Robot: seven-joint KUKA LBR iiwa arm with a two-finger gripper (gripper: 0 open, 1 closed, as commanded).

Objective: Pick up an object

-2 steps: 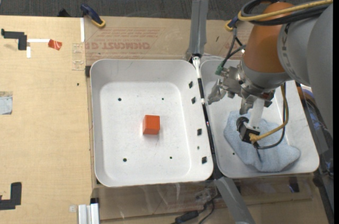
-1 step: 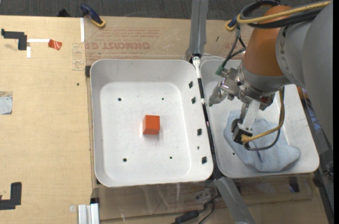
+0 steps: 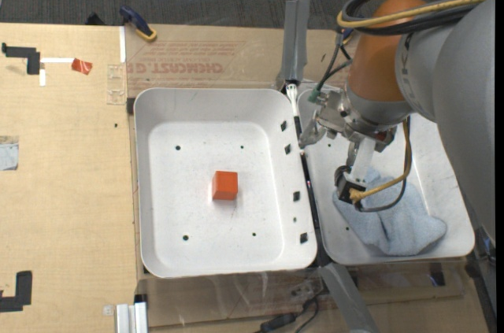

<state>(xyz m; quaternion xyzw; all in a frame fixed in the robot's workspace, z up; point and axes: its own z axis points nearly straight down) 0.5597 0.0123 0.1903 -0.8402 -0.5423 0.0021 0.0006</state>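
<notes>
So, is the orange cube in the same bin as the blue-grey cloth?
No, the orange cube lies in the left bin, the cloth in the right bin.

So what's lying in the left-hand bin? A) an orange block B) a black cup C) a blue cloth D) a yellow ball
A: an orange block sits near the middle of the left bin; the pale blue cloth lies in the right bin.

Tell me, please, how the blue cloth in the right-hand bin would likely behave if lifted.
The cloth lies crumpled in folds, so it would probably droop when lifted. Pushed, it would likely bunch up rather than slide.
</notes>
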